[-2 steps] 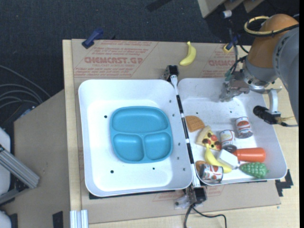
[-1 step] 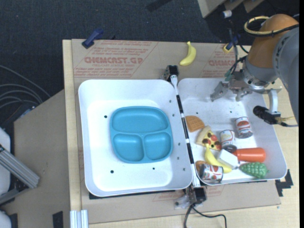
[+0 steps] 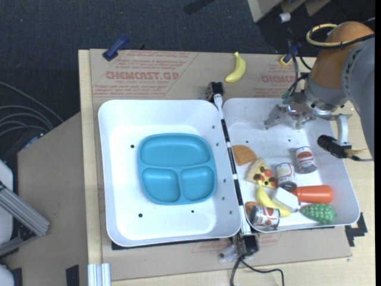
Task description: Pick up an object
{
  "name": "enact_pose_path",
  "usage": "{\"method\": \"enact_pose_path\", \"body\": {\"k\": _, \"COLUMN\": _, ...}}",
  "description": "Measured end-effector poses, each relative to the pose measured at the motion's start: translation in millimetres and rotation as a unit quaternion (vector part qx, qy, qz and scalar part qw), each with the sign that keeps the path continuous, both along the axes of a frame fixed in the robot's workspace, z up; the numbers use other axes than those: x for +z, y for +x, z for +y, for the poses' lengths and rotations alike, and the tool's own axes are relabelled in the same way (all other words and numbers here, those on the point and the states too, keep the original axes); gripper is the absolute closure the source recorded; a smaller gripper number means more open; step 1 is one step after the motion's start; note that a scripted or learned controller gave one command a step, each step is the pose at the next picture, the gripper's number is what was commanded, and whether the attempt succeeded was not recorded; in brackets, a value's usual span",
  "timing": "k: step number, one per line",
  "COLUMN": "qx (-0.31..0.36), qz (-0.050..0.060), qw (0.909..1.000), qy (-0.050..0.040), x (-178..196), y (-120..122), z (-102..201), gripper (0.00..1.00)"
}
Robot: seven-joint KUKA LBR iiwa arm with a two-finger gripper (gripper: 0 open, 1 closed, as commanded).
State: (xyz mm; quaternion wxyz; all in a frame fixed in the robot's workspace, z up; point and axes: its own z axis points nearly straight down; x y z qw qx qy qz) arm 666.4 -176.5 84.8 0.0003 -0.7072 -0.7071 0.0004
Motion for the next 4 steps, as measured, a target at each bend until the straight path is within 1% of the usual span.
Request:
{"method": "enact_pose_path", "body": {"k": 1, "qx": 0.000, "qz": -0.001, "qw": 1.0000, "qy": -0.0006, "x": 11, "y": 1, "z": 0, "gripper": 1.00}}
{"method": "enact_pose_path", "body": {"k": 2, "qx": 0.000, "qz": -0.001, "qw": 1.0000, "qy": -0.0005, "x": 10, "y": 1, "z": 0, "gripper": 0.00}}
{"method": "enact_pose_path", "body": {"k": 3, "qx": 0.000, "qz": -0.001, "qw": 1.0000, "qy": -0.0002, "x": 0, "y": 0, "z": -9, "gripper": 0.00}}
{"method": "enact_pose_path", "body": {"k": 4, "qx": 0.000, "qz": -0.002, "qw": 1.0000, "qy": -0.0009, "x": 11, "y": 1, "z": -9, "gripper": 1.00}}
